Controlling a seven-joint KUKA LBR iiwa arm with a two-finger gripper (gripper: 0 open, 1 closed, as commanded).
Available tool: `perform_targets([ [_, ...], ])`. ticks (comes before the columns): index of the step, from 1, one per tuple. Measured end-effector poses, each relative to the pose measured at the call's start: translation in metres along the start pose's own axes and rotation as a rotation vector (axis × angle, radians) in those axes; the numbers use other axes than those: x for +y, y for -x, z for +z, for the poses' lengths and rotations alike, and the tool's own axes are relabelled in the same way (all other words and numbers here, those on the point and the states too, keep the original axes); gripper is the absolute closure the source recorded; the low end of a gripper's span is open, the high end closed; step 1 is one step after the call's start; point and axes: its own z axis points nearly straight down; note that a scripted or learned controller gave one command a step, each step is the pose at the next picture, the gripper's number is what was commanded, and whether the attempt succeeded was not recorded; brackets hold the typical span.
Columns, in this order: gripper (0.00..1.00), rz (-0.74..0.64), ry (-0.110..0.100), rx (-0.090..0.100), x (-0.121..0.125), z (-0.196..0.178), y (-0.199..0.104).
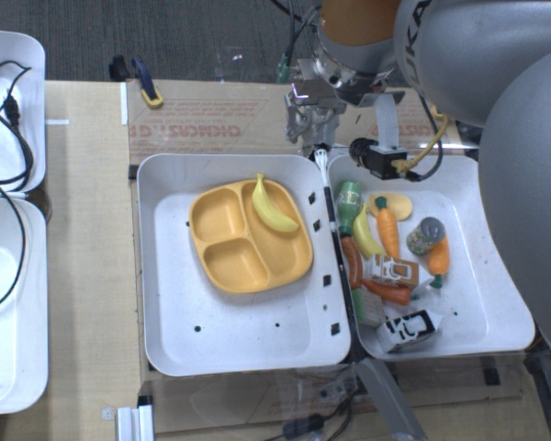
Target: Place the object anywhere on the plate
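A yellow banana [274,208] lies on the yellow divided plate [248,237], resting across the plate's upper right compartment and its rim. The plate sits in the left bin [165,292]. The gripper [314,136] hangs above the far edge of the bins, up and to the right of the plate, well apart from the banana; whether it is open or closed cannot be told. To the right of the plate, the right bin [496,283] holds carrots [387,227], a green bottle [348,205] and other small items.
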Motion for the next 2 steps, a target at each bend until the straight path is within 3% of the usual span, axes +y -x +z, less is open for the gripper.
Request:
perform_targets([
  [1, 1.00, -0.332, -0.002, 0.000, 0.007, 0.044, -0.060],
  [2, 1.00, -0.551, 0.002, -0.001, -0.011, -0.039, -0.075],
])
